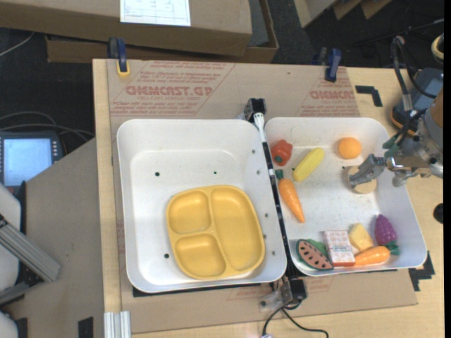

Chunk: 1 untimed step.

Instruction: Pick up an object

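Camera view: at right of frame the gripper hangs low over the right white bin, its fingers narrowed around a pale round toy piece. Just up-left sits the orange ball. Left bin holds the yellow divided plastic tray.

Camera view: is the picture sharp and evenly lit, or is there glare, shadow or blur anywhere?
Camera view: light is soft and even, shadows faint; the yellow tray is crisp with mild sheen, no harsh glare on the white bins; the gripper looks slightly soft, and its fingers are hard to make out.
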Tool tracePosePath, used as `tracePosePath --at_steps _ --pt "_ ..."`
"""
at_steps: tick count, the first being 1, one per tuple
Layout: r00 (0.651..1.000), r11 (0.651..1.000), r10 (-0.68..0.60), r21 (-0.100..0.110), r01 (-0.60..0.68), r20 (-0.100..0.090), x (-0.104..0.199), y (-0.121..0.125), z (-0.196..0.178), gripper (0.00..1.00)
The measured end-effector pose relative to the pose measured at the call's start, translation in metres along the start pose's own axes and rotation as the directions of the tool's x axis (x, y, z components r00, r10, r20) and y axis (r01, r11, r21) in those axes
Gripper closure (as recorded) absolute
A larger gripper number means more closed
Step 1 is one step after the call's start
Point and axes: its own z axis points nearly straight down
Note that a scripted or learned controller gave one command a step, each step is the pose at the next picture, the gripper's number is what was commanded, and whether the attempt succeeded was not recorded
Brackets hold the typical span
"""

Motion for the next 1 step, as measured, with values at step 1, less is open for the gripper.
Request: tracePosePath --at_steps 1 --pt "1.000 1.000 0.008 0.009 -0.008 0.000 -0.0752 -0.0114 0.0851 0.00"
